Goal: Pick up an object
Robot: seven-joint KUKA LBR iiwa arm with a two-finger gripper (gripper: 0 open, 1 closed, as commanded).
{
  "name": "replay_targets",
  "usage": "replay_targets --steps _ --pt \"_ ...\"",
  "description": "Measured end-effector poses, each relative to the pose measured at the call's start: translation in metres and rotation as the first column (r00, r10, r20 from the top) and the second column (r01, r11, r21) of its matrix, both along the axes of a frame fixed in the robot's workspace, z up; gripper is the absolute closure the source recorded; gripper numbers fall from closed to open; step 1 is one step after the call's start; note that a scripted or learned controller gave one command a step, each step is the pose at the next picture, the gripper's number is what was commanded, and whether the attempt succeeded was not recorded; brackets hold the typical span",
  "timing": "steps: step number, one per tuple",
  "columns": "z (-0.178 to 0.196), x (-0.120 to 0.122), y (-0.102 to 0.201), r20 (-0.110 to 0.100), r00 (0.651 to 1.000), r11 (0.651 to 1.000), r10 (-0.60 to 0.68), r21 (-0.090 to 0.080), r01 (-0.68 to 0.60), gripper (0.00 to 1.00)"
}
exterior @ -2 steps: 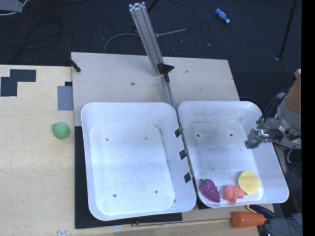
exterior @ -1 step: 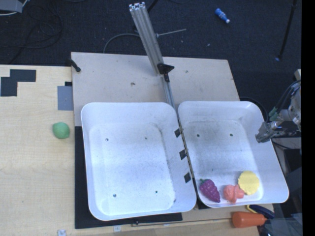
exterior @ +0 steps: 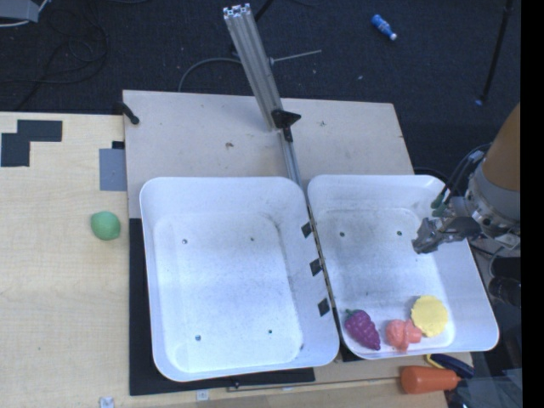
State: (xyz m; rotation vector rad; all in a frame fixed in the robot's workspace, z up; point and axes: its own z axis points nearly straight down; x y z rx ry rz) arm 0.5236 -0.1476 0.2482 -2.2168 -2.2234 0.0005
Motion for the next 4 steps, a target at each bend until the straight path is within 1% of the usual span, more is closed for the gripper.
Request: replay_targets --steps 1,2,3,4 --pt "-0.002 0.008 0.047 0.001 1.0 1.0 0.0 0.0 0.0 1.0" --pt "-0.013 0.009 0.104 0.0 1.0 1.0 0.001 0.0 -0.001 1.0" --pt "-0.009 0.01 0.162 0.001 1.0 1.0 0.0 -0.001 0.0 1.0" --pt "-0.017 0.012 0.209 0.0 1.0 1.0 0.0 -0.001 0.0 1.0"
